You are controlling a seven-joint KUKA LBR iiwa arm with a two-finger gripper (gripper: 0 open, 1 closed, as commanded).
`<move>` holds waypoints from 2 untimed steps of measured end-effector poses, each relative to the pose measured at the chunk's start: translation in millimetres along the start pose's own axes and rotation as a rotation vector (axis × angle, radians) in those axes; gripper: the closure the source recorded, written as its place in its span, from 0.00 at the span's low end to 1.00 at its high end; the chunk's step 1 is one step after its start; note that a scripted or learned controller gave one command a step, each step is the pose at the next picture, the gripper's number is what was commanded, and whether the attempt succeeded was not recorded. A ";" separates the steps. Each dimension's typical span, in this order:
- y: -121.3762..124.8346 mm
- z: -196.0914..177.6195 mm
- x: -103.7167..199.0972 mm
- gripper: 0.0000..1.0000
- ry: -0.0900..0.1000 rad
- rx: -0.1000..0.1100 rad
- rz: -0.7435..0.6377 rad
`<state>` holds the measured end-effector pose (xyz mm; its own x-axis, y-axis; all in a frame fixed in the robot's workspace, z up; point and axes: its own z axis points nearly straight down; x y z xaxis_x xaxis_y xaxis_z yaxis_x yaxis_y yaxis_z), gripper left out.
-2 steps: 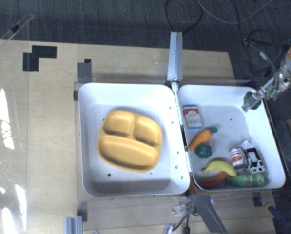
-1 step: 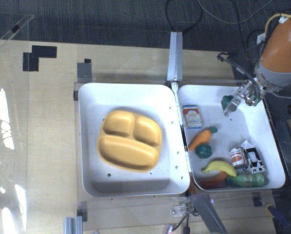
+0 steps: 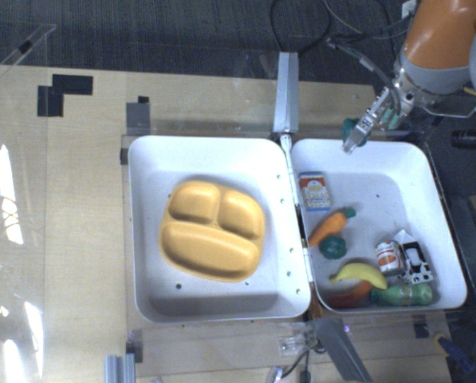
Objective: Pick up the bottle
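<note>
Leftmost, the L bin point(image 3: 142, 214) holds a big yellow bread-shaped toy point(image 3: 214, 228) w/ nothing else around it. Across the divider, the R bin point(image 3: 429, 174) has a small carton point(image 3: 313, 191) at top, a carrot point(image 3: 331, 226) and dark green item point(image 3: 332, 248) below it, then a banana point(image 3: 360, 274), a small can point(image 3: 388, 257) and a black-white item point(image 3: 417, 263); the green bottle point(image 3: 403, 295) lies on its side along the near wall, R of the banana. At the R bin's far rim the gripper point(image 3: 356, 140) hangs under the arm point(image 3: 441, 30), nothing between its fingers, which look nearly together, and the bottle sits well apart from them, at the bin's opposite edge.
</note>
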<state>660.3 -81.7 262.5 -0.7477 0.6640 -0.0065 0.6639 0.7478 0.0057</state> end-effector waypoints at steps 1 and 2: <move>-23.3 129.3 -14.0 1.00 0.004 0.004 0.126; -0.6 74.2 29.2 1.00 0.002 0.001 -0.015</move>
<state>638.7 -62.9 188.1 -0.7579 0.6524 -0.0047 0.6524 0.7579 0.0045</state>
